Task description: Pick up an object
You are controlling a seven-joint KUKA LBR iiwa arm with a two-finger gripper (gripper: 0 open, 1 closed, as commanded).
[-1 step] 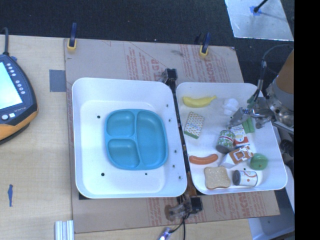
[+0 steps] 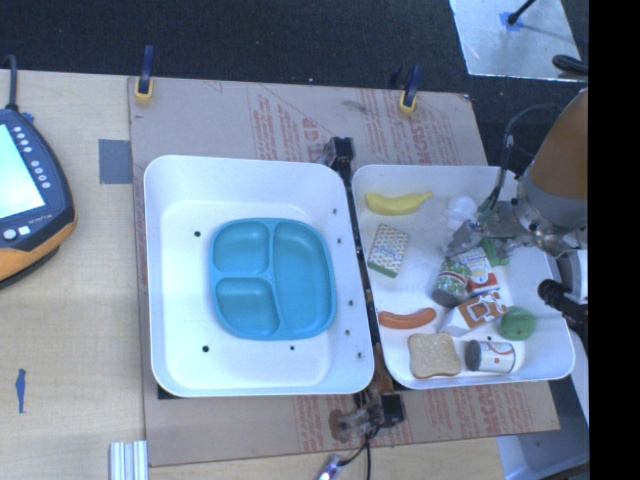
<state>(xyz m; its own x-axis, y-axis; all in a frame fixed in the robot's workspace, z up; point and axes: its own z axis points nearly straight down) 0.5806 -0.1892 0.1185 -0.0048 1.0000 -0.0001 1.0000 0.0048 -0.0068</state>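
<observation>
Evidently the right-hand shallow white bin served as my stock. It held the loose toy food in a scatter: a yellow plastic banana, a green-and-white printed packet, a red sausage, a slice of toast and a small white can lying on its side. The left-hand white bin held just a blue divided plastic plate, presumably the drop-off side.

My claw hung over the upper right part of the stocked bin. I could not tell whether it was spread or closed, nor whether it had anything in it. The likeliest target, a small dark container with a green-and-white label, lay just below-left of my claw, beside an orange-and-white carton.
</observation>
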